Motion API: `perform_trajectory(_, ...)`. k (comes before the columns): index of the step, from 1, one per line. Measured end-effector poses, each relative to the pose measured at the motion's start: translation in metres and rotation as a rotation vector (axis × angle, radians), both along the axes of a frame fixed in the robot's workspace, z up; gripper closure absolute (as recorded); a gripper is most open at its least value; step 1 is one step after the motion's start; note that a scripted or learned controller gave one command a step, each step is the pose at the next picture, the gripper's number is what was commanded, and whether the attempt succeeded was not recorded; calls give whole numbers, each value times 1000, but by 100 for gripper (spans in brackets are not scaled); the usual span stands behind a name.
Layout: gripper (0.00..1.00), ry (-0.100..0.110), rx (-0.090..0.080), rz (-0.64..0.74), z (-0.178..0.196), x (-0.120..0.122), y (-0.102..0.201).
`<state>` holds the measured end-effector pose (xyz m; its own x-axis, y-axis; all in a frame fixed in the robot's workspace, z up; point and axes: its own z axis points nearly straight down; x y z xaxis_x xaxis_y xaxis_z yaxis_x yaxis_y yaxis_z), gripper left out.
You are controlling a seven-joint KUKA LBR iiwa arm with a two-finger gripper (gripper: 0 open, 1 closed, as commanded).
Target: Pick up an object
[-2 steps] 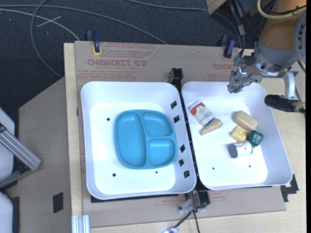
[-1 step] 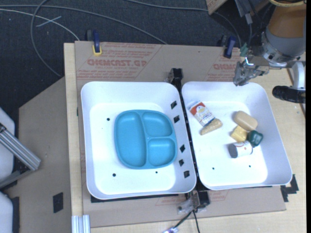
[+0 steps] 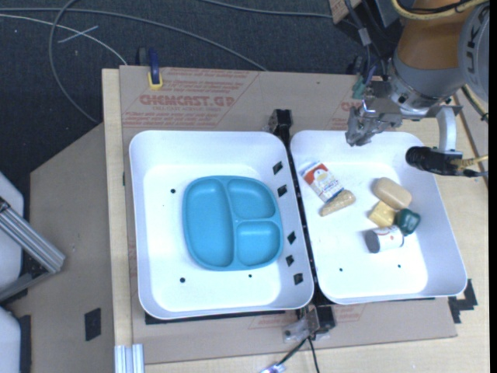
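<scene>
- From my remote station I am viewing the counter, which is carrying two shallow white bins side by side on a brown board.
- The left bin is holding a blue divided plate, lying flat near the bin's middle with its three compartments facing up.
- The right bin is holding the loose objects for picking.
- A small red-and-white packet is lying in the left part of the right bin, with a tan piece touching its near end.
- A tan rounded object is lying toward the right of that bin; a yellow block is sitting just beside it on the near side.
- A dark green round object is touching the yellow block's right side, and a grey-and-white item is lying just nearer.
- The arm is reaching in from the right, and the claw is hanging over the far edge of the right bin, well apart from every object.
- I am seeing nothing between the claw's tips; whether they are apart or together I cannot tell at this resolution.
- A blue-and-yellow clamp is sitting on the board's far left edge.
</scene>
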<state>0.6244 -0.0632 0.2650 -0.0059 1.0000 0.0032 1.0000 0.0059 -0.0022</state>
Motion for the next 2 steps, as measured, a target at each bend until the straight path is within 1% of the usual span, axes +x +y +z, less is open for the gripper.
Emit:
perform_trajectory(1,100,2,0,-1,-10,-20,45)
perform_trajectory(2,100,1,0,1,-13,-31,109)
